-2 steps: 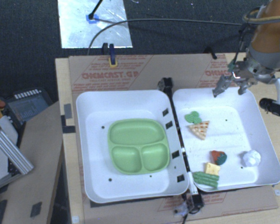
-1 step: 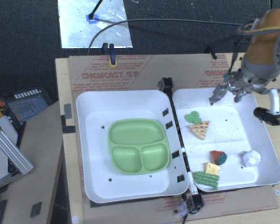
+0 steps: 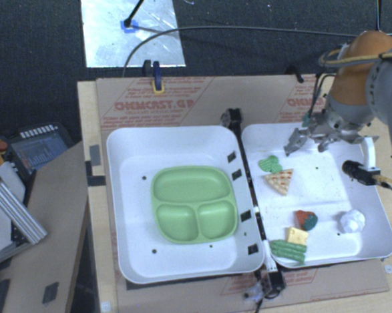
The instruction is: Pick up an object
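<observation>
You see the gripper (image 3: pixel 310 142) spread apart, holding nothing, above the right bin (image 3: pixel 376 243) (far edge); pickup not yet begun.

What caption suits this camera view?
Open gripper hovering over the right bin of toy food; green tray in the left bin.

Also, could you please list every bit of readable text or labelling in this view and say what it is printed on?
"CHEMCAST GP", in red, upside down, on the brown board behind the left bin.
More red print on that board near the gripper: too cut off to read.
Screen of the pendant at left: too blurred to read.
</observation>
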You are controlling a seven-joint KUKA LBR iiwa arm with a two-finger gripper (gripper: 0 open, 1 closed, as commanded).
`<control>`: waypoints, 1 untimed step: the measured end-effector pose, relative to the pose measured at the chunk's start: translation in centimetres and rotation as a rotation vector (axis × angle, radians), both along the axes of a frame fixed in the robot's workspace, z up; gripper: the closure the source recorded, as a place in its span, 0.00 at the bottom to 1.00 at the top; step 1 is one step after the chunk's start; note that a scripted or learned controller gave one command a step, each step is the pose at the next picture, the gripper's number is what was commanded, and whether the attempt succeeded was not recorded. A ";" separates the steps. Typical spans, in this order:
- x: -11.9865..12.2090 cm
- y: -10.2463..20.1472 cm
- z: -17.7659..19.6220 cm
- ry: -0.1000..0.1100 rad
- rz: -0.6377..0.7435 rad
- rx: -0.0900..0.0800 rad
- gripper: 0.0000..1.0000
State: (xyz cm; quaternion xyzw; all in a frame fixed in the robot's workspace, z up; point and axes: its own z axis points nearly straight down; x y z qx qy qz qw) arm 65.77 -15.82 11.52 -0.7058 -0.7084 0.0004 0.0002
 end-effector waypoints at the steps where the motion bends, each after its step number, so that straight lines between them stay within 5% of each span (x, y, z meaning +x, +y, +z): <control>1: 0.2 0.0 1.4 -0.007 0.001 -0.001 1.00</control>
